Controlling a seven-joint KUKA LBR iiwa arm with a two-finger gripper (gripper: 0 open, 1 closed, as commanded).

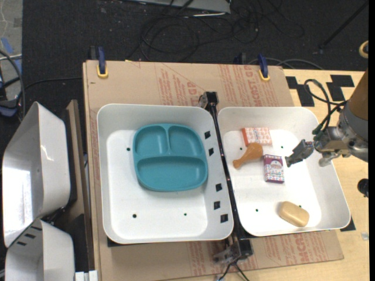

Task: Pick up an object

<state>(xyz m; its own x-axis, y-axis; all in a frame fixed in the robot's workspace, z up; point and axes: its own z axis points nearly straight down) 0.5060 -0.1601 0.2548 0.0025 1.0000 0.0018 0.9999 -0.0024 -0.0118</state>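
Since the pincer (pixel 295 155) is hovering spread and empty, I'm guessing the small purple carton (pixel 273 168) is lightest, stiffest: pinching its long sides.

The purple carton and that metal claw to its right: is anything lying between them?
No. In the camera view, only bare white bin floor separates the purple carton from the end effector.

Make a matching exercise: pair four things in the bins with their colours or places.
Things:
1. divided plate
2. chicken leg
3. small box
4. bread roll

Descriptions:
A. purple, standing near the hand
B. teal, alone in the left bin
C. tan, near the front edge of the right bin
D. orange-brown, below the red-and-white packet

Pairs: 1-B, 2-D, 3-A, 4-C
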